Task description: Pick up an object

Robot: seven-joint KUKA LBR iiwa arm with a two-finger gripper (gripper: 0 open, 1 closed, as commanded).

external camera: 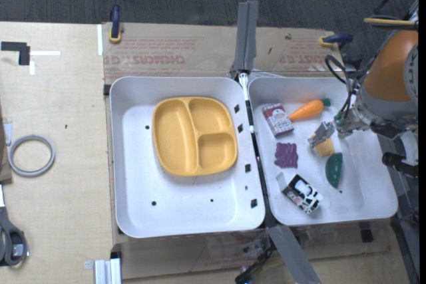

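Observation:
My gripper (321,136) hangs over the middle of the right bin (373,206), directly above a small yellow piece (325,148) and touching or nearly touching its top. An orange carrot (307,110) lies just behind it to the left. A green leaf-shaped item (334,169) rests in front of it. Left of the gripper lie a purple grape bunch (287,155) and a small red-and-white box (277,119). A black-and-white packet (302,193) sits near the bin's front wall.
The left bin (133,196) holds a yellow divided plate (195,136). The arm (393,76) with its orange band comes in over the right bin's right rim. A grey tape ring (30,155) and scissors (10,243) lie on the bench at the left.

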